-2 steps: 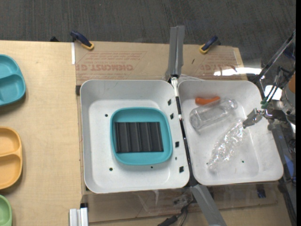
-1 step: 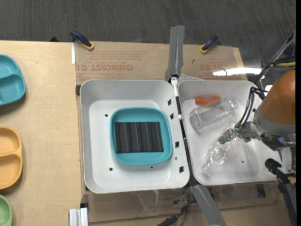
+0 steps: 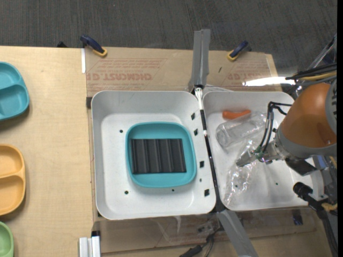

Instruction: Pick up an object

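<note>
In the right bin point(image 3: 278, 197) lie a clear plastic cup point(image 3: 236, 132) on its side, an orange carrot-like piece point(image 3: 236, 113) near the back wall, and crumpled clear plastic wrap point(image 3: 240, 173). My gripper point(image 3: 251, 157) reaches in from the right, low over the wrap, just below the cup. The orange band of the arm point(image 3: 310, 121) sits above it. The left bin point(image 3: 107, 159) holds a teal tray point(image 3: 160, 155) with dark grooves inside.
Teal point(image 3: 12, 94), orange point(image 3: 9, 179) and green point(image 3: 4, 241) plates lie on the bench at the far left. A grey divider point(image 3: 201, 63) runs between the bins. Two clamps point(image 3: 94, 45) hold cardboard behind them. Cables hang at the right.
</note>
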`<state>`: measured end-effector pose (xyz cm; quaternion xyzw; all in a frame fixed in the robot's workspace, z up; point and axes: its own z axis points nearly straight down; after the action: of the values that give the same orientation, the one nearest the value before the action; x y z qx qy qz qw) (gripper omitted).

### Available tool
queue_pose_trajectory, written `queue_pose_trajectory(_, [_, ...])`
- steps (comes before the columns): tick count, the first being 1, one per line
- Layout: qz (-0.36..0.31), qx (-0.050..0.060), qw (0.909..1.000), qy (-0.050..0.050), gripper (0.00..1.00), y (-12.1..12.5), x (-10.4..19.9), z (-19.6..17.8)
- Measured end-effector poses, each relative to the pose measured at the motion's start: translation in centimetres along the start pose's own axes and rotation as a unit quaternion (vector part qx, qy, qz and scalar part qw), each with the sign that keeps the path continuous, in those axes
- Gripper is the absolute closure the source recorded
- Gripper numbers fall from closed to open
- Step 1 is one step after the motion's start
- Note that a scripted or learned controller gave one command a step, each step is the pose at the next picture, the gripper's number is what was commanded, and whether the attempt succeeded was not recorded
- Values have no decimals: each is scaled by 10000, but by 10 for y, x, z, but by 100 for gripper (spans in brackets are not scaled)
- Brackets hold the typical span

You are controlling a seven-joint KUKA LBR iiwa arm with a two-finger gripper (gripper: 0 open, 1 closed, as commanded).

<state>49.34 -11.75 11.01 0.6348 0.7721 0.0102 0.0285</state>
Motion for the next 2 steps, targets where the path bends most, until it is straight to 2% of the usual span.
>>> queue_pose_trajectory(1, [594,214,9979,145,0,60,-27,7])
queue_pose_trajectory(2, [585,96,9982,107,100,68,-29,-11])
